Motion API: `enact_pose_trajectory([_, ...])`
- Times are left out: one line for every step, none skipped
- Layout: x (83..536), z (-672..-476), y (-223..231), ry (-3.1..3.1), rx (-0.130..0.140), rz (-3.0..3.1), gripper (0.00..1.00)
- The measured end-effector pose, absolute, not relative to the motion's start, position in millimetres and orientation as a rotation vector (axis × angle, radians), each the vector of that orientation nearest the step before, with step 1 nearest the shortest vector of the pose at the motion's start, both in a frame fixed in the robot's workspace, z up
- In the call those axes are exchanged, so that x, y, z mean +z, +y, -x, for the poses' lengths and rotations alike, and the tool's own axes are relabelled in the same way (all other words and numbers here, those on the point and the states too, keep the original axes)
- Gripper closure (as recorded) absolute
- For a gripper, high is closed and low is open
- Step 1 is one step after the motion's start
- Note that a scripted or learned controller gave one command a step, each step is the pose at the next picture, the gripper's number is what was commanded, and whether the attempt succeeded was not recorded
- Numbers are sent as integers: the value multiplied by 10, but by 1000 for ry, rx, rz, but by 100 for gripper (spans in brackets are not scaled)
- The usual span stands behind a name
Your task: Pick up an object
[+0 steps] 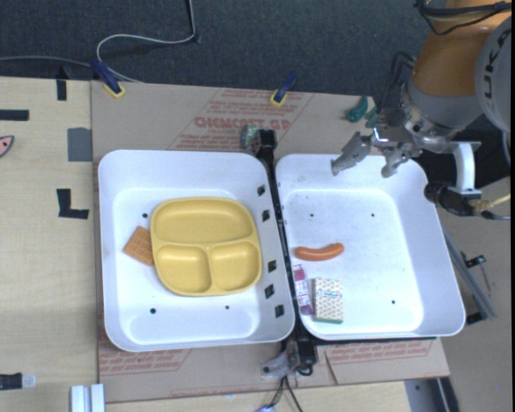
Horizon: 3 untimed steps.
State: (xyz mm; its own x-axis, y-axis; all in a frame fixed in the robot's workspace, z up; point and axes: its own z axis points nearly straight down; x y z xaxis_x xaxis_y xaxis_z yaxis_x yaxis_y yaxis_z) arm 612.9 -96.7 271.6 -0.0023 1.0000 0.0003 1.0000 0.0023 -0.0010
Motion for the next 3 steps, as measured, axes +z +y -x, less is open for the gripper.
enact_pose_trajectory([1121,-6114,-1035,-2219,5,2217,0])
enact_pose_trajectory([854,-6571,-952,-2225,-2,2220,0])
enact_pose_trajectory([956,-6573,-952,-2225,-3,2219,100])
